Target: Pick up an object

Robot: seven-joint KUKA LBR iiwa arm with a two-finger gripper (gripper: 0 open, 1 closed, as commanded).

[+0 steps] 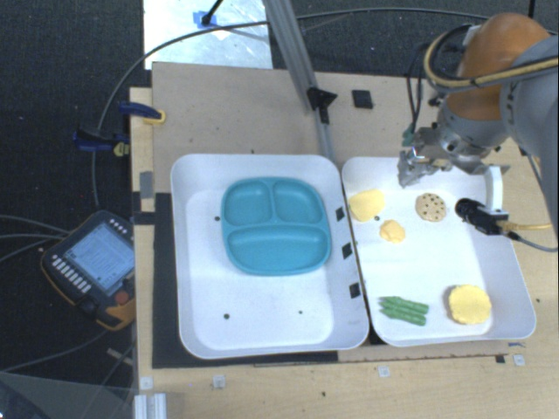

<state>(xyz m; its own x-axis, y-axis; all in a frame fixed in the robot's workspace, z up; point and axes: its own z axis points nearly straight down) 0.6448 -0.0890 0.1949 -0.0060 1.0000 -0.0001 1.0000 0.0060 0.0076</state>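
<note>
A round brown cookie (430,207) lay in the right bin (507,273), near two yellow pieces (367,203) (392,230). The gripper (414,172) hung just beside it, up-left, gripping nothing; its opening couldn't be told.

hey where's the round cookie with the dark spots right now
The cookie lies in the right bin, toward its far end, just below the gripper in the camera view, with the small yellow piece to its lower left.
</note>
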